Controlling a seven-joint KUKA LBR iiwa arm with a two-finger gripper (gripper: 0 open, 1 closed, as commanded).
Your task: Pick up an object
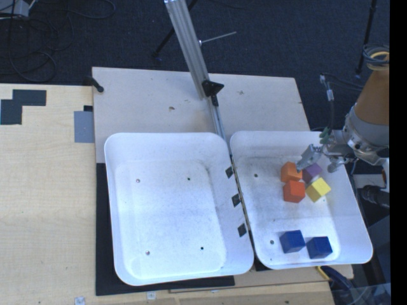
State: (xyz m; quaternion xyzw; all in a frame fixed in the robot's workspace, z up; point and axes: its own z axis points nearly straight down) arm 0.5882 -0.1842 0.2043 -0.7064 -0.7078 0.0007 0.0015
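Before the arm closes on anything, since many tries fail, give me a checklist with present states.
1. Gripper over the right bin: ok.
2. Gripper near a target: ok, it sits by the purple block.
3. Target standing alone: not ok; the orange blocks and yellow block crowd against it.
4. Block between the fingers: cannot tell.
5. Easier targets available: ok, the two blue blocks lie apart from the cluster, near the front wall.

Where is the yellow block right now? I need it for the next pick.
The yellow block lies in the right bin, toward its far right side, beside the purple block and just right of the orange blocks.
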